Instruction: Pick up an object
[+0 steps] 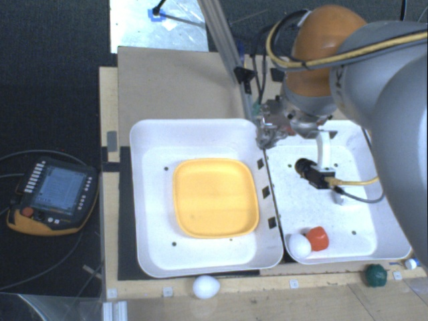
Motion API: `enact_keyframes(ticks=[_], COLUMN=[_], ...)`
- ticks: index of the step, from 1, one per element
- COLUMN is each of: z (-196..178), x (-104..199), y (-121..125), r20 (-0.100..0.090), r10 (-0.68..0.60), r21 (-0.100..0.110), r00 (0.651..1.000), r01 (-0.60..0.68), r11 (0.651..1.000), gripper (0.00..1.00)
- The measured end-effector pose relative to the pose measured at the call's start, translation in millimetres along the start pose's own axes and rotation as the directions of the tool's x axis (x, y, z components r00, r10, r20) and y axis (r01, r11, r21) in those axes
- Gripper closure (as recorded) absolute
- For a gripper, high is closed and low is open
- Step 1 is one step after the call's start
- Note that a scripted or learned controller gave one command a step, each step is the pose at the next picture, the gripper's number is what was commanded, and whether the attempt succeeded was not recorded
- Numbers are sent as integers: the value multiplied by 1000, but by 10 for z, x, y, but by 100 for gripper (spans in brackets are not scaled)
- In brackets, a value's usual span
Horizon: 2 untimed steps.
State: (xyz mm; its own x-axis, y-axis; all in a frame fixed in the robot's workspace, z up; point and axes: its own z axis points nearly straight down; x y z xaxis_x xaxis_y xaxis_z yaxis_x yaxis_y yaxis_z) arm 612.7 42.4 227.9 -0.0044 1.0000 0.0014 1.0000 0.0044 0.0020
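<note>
Nearest, on the desk [254,285] outside the bins, lie a white egg-shaped piece [206,287] and, well to its right, a dark-green lump [375,275]. Both sit beyond the bin walls and seem poor candidates. Just behind them, in the near left corner of the right bin [361,219], a white ball [298,245] and an orange piece [317,239] rest side by side, touching or very nearly so. These look like the likeliest things to pick up. Both are probably light, stiff plastic. The ball is smooth and would likely roll or squirt out of a pinch unless it is taken square across its widest part. The orange piece looks blockier and should sit steadier if gripped across its two sides, though the neighbouring ball and the bin wall crowd the approach. Further back, the left bin [150,199] holds a yellow plate [215,197] lying flat in its middle. It is rigid, shallow and slick, so I judge only its raised rim offers a hold. Farthest, the claw [267,134] hangs over the dividing wall at the bins' far end, well apart from the ball and the orange piece. Whether it is open or closed I cannot tell, and nothing is seen in it. Counted: two bins, one plate, one orange piece, two white rounded pieces, one green lump.
</note>
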Motion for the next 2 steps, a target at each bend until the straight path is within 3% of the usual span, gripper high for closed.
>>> enact_keyframes(ticks=[1, 2], z=[-104, -102], x=[443, 423], y=[169, 169], r20=[0, 1], r10=[1, 3], r21=[1, 1], r00=[1000, 1000], r01=[-1, -3], r11=[1000, 1000], gripper=[100, 0])
